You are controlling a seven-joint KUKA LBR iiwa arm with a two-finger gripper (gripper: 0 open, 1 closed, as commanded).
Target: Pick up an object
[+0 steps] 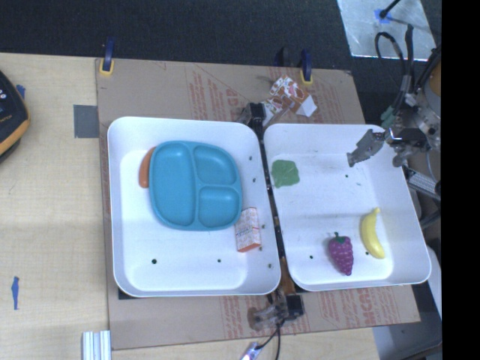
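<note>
Over the right bin's [300,137] far edge, the gripper [379,147] hovers, fingers apart.

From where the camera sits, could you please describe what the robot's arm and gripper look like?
The gripper is small and grey, of metal, with slim dark-tipped fingers. Behind it sits a blocky grey and black wrist section. A black cable loops above it near the right edge, beside a glimpse of the orange band. No markings are legible.
</note>
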